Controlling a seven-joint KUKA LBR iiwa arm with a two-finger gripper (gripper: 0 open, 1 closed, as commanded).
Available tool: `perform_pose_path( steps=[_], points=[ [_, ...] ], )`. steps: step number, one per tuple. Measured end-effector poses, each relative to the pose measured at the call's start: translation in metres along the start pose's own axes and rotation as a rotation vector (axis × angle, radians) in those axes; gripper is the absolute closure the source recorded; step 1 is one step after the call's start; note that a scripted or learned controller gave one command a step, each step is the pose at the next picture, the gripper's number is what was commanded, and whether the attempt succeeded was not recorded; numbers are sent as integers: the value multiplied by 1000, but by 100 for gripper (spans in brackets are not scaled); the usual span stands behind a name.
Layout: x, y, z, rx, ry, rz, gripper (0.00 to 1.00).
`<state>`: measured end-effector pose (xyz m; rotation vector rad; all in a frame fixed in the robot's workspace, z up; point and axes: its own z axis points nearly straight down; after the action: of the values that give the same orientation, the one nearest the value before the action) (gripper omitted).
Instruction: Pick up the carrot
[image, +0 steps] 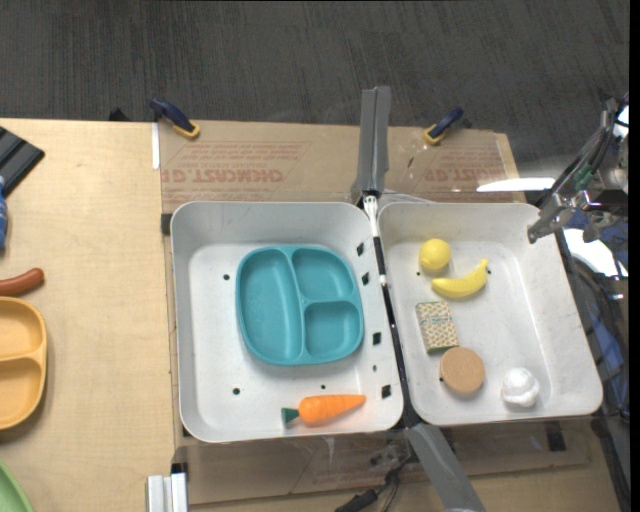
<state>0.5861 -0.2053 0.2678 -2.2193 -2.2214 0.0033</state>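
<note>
Carrot (325, 408): orange, green stub at its left end, flat on the floor of the left bin (185, 300) against the front wall. Well apart from the gripper (548, 215), far down and left of it, across the divider in the other bin. Touched by nothing.

Just behind the carrot, a teal three-compartment plate (300, 305), apart from it.

Right bin (575, 330), closer to the gripper: yellow lemon (434, 254) and banana (460, 283) left of it and slightly lower; further below, a patterned block (436, 325), a round tan disc (462, 369), a white crumpled lump (519, 386).

Red print on the cardboard sheet (230, 165) behind the bins, upside down, too faint to read with confidence. Two blue-and-yellow clamps (175, 117) on its far edge.

Gripper at the right bin's far right corner, over the rim. Opening: cannot tell, metal parts too tangled at the frame edge. Nothing seen held.

Far left on the bench: a sausage (20, 281), an orange divided plate (20, 365).
</note>
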Motion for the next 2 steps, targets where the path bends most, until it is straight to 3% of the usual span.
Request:
perform_pose_path(
  steps=[1, 2],
  points=[
    [56, 23, 115, -2, 0, -468, 0],
    [46, 73, 124, -3, -1, -457, 0]
  ],
)
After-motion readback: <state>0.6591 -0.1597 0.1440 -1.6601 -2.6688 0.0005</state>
